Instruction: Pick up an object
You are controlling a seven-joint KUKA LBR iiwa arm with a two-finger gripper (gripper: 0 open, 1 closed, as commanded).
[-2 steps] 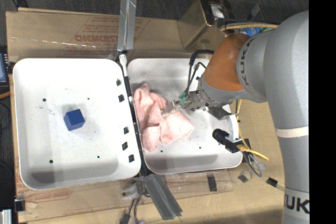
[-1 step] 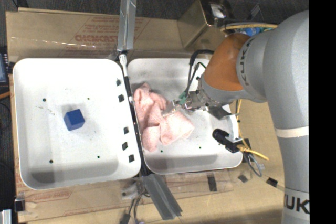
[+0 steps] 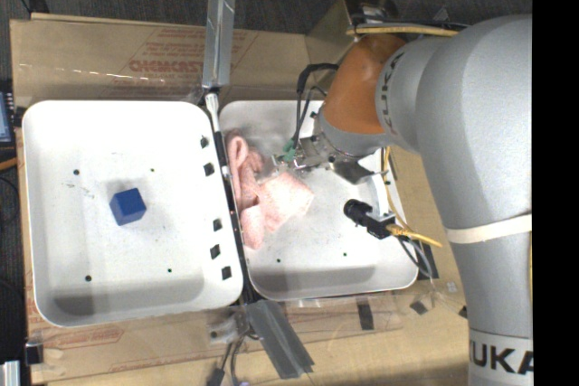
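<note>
A pink soft cloth-like object [image 3: 262, 190] lies crumpled in the right bin [image 3: 317, 271], against its left wall. My gripper [image 3: 291, 160] reaches down from the right, its tip right at the upper edge of the pink object. The grey arm with its orange band [image 3: 357, 90] covers the back right of that bin. A small blue cube [image 3: 128, 205] sits alone in the left bin [image 3: 54, 285], well away from the gripper.
A metal divider bar [image 3: 217, 50] runs between the two bins at the back. A black cable fitting [image 3: 366, 217] hangs over the right bin's right side. Cardboard surrounds the bins.
</note>
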